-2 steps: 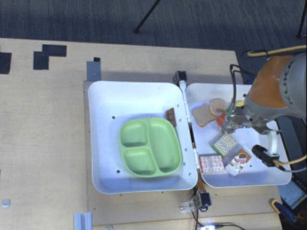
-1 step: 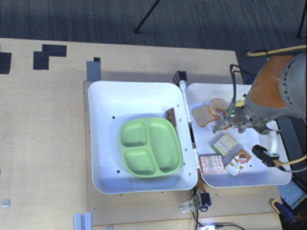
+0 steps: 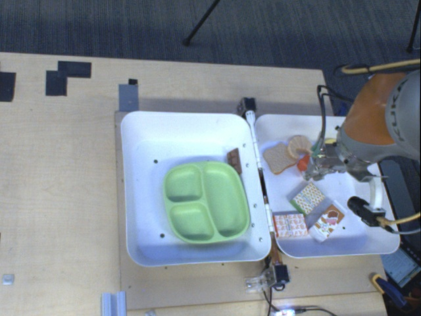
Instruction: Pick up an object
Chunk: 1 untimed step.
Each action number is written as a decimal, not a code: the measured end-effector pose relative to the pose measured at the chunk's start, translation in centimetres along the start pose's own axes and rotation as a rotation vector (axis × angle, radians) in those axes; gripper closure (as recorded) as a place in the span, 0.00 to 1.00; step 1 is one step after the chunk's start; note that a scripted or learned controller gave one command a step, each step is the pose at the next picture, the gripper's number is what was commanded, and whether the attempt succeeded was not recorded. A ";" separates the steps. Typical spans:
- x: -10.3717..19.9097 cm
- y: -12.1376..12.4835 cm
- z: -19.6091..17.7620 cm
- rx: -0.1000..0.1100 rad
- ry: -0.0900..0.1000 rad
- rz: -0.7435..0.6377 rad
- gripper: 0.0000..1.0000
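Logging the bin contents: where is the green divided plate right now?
The green divided plate lies in the left bin, toward its front right, with a small brown piece just behind it by the divider between the bins.

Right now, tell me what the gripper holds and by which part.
Cannot be told. The gripper is low in the right bin, beside a red object and toast slice; nothing visibly sits between its fingers.

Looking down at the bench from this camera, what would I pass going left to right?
Left white bin → green three-compartment plastic plate → small brown block → right white bin → slice of toast → grey arm's end effector.
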State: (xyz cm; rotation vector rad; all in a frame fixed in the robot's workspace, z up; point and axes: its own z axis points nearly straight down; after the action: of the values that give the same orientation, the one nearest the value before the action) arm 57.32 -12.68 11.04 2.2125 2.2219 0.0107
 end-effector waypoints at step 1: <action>0.0 0.0 0.0 0.000 0.000 0.000 0.00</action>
State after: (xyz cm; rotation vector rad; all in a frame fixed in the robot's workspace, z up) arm 57.31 -12.68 11.03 2.2123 2.2225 0.0104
